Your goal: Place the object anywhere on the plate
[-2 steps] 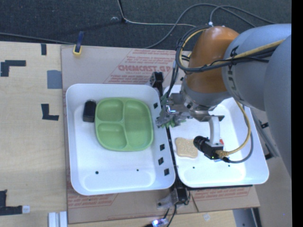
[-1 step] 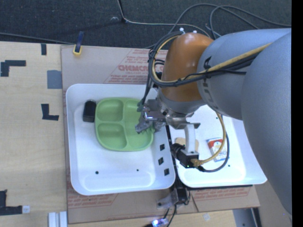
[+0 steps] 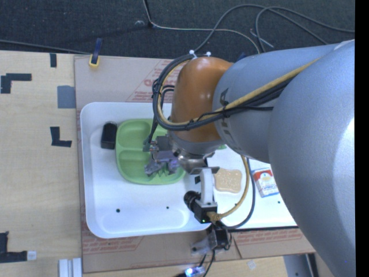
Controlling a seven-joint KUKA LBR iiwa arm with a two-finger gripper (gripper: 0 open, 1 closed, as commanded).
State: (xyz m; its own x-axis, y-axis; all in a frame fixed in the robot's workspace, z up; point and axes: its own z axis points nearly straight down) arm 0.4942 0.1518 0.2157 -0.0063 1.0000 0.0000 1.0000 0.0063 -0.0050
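No word, number or brand is showing clearly enough to be read anywhere in this view. Reddish printed lettering is running along the brown cardboard sheet (image 3: 118, 79) under the bins, near its upper edge by the arm and again along its lower edge, but the characters are appearing too small and blurred to make out. A small red and white packet (image 3: 264, 182) is lying in the right bin (image 3: 271, 215), and its face is carrying some print, which is likewise staying illegible. Black marks on the wooden bench (image 3: 34, 154) at the left are looking like plain tape shapes, not letters.
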